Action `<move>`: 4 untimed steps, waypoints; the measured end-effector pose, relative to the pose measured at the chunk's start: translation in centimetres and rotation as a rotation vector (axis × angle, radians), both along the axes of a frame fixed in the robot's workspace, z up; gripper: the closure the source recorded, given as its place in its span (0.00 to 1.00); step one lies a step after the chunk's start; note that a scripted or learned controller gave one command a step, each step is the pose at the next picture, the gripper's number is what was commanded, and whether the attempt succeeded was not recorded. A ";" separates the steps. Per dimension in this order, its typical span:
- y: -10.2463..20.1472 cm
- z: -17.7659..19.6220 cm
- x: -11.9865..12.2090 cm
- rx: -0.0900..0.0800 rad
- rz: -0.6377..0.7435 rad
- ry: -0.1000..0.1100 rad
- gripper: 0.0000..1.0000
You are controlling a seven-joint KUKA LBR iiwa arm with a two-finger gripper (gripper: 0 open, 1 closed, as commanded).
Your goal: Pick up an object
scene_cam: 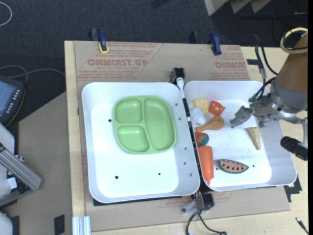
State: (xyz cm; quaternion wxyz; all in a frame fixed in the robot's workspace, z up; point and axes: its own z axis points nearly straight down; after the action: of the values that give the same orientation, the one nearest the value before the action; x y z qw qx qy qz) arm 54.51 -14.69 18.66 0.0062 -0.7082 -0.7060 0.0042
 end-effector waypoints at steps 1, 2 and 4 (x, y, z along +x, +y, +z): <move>0.0 0.8 0.3 -0.003 0.003 -0.015 0.00; 0.1 -3.3 0.2 -0.002 0.003 -0.012 0.00; -0.2 -10.2 0.3 -0.002 0.003 -0.012 0.00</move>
State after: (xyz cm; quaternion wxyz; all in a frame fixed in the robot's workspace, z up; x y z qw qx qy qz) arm 54.83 -14.90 8.42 0.0016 -0.7072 -0.7070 0.0007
